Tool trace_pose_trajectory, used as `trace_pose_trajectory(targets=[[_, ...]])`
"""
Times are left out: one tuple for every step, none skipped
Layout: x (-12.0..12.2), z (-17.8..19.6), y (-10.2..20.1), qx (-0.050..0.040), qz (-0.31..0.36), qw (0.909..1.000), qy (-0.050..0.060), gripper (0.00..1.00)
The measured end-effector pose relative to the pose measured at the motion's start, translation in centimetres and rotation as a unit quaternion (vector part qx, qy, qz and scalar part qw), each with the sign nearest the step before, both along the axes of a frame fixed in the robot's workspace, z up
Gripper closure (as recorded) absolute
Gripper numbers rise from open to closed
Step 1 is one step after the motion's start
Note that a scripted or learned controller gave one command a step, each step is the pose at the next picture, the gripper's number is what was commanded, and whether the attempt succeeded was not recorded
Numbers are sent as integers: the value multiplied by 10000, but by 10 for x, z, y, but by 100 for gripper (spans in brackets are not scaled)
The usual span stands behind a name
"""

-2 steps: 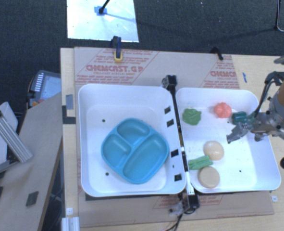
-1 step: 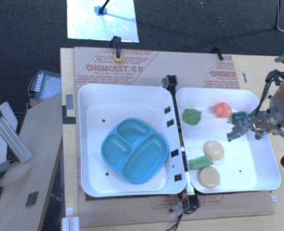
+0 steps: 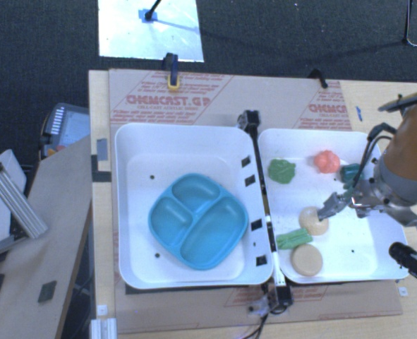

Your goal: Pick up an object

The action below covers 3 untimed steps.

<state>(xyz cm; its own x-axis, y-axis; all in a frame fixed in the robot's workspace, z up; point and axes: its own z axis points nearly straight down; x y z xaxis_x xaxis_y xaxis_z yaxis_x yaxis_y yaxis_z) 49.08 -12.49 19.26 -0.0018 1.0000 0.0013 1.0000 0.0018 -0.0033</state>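
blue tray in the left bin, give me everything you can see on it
The blue tray is a light blue, smooth, plastic-looking plate with rounded corners and three compartments: one large along its lower right, two smaller along its upper left, split by raised ridges. It lies flat and face up on the floor of the left bin, turned at a slant to the walls, roughly central. Nothing lies in it, and the gripper is over the other bin.

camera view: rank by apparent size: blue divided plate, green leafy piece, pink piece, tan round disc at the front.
Largest to smallest:
1. blue divided plate, in the left bin, by far the largest.
2. tan round disc.
3. green leafy piece and pink piece: too alike to rank; the green looks barely larger.
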Motion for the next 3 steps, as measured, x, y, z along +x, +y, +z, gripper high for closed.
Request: trace_pose_trajectory(targets=[[7, -53, 8, -1, -3, 10000, -10, 0], [9, -103, 8, -8, -11, 10000, -43, 0], [9, -92, 8, -8, -4, 10000, -29, 100]])
